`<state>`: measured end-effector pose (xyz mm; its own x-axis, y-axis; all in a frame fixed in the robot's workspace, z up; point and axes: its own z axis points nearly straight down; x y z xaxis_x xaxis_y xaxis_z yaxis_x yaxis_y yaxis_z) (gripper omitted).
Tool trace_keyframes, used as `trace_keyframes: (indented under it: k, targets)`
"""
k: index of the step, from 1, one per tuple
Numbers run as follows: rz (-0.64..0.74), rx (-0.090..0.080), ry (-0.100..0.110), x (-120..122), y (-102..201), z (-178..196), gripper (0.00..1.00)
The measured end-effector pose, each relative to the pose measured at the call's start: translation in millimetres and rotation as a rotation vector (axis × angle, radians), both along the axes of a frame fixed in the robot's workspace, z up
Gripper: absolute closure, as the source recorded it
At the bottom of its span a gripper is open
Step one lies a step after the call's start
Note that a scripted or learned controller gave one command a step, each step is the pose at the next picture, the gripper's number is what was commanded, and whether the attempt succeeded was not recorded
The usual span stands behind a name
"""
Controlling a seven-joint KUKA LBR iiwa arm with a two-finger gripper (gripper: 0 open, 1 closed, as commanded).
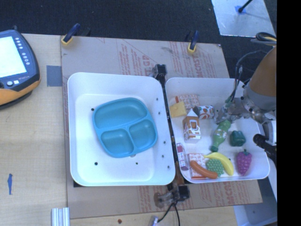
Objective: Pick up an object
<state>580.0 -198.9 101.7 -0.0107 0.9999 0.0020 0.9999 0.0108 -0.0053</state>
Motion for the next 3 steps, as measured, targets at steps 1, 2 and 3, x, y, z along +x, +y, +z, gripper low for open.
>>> trace_keyframes:
  k: [1, 2, 3]
  targets:
    - [-0.006, 0.0, -0.003, -41.2, 52.4, 88.7, 1.0]
    - [-0.006, 0.0, -0.002, -41.6, 52.1, 88.3, 0.0]
    - [-0.007, -0.004, -0.02, 4.1, 75.6, 10.1, 0.0]
